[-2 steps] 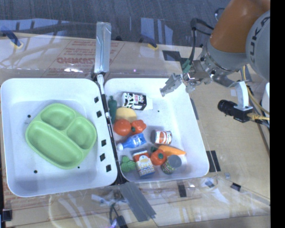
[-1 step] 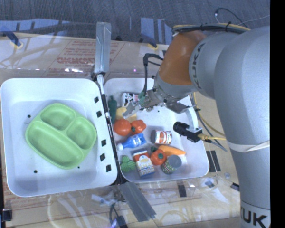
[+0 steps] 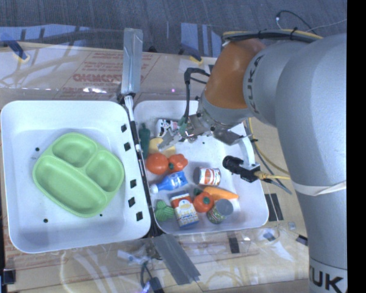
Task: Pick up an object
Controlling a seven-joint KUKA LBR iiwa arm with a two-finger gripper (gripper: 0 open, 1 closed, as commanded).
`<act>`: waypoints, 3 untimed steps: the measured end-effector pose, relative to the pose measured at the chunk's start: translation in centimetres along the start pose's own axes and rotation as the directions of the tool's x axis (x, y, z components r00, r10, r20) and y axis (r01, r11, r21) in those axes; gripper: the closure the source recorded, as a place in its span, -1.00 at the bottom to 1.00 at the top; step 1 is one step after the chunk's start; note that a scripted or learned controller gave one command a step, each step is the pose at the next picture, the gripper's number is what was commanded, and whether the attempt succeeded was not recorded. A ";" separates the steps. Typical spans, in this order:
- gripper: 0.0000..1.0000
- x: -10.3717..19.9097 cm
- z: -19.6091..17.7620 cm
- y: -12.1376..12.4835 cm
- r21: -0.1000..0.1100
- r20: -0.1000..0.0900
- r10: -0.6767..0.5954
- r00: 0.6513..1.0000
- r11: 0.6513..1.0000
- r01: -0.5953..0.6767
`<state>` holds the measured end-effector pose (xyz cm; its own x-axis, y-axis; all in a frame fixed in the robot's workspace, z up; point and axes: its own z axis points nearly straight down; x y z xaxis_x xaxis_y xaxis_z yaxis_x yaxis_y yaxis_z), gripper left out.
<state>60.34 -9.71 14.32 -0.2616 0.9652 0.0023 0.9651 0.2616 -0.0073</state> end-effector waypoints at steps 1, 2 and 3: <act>-1.00 -1.3 3.9 3.1 -0.008 0.006 0.078 0.997 0.997 -0.078; 1.00 -2.1 2.4 3.1 -0.012 0.021 0.079 0.997 0.997 -0.079; -1.00 -1.9 2.6 2.9 -0.004 0.017 0.078 0.997 0.997 -0.078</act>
<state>63.63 -10.76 11.67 -0.1857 0.9825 -0.0150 0.9826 0.1856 -0.0035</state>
